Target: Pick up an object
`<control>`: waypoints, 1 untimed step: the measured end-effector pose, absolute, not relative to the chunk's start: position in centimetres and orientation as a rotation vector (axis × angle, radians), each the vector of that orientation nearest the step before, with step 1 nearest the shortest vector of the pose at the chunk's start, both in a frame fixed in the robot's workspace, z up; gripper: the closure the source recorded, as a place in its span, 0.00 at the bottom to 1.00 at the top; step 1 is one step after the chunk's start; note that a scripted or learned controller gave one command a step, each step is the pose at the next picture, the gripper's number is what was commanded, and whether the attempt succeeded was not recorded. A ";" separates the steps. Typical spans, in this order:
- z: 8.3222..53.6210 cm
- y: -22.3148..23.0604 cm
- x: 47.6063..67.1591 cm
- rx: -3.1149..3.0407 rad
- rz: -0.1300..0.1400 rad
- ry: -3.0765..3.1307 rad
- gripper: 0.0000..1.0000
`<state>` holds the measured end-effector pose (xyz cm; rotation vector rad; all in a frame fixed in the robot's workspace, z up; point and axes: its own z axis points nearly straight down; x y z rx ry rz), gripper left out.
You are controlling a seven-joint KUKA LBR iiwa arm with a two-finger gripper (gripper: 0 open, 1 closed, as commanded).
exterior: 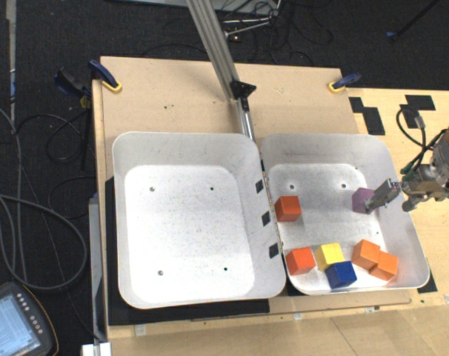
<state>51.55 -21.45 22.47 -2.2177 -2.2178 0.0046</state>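
Note:
The right bin (324, 153) holds several small blocks. A purple block (363, 199) lies near its right wall, and an orange-red cube (287, 208) sits near its left wall. Along the front edge are a red-orange cube (301, 259), a yellow cube (330, 254), a blue cube (341, 274) and two orange blocks (376, 259). My gripper (392, 202) reaches in over the bin's right rim and is open. Its left finger (381, 195) stands right beside the purple block. Nothing sits between the fingers.
The left bin (187, 217) lies beside the right one, their rims meeting at the middle. A slanted metal pole (217, 47) crosses the back of the bench. Blue-and-yellow clamps (104, 75) grip the bench's far corners.

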 end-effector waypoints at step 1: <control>16.7 -20.4 51.5 -2.217 0.004 -2.217 0.00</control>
